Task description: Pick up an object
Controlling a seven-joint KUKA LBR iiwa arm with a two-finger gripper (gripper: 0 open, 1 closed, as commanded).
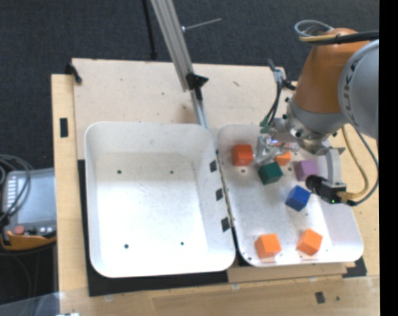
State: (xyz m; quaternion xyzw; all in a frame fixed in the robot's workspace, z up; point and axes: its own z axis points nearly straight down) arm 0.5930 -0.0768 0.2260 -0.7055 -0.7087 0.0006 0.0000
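A grey KUKA arm with an orange band reaches in from the right and lowers its hand (272, 151) into the right-hand white bin (340, 252), where every loose block lies. The hand hangs over the crowded upper part of that bin, directly above a dark green block (271, 174); an orange block (242, 155) sits just to its left, and a smaller orange piece (284, 156) and a purple block (307, 169) lie close on its right. From this high, slanted angle the wrist hides the fingers, so whether the hand is spread or closed, or has anything between its fingers, cannot be told. The green block looks the likeliest target, judging from where the hand hangs, though the tight cluster leaves little room for the fingers to drop cleanly beside it. A blue block (297, 198) lies apart toward the middle, and two more orange blocks (268, 245) (310, 241) rest near the front rim. The left white bin (93, 137) stands alongside on the desk (120, 84), presumably the drop-off side.
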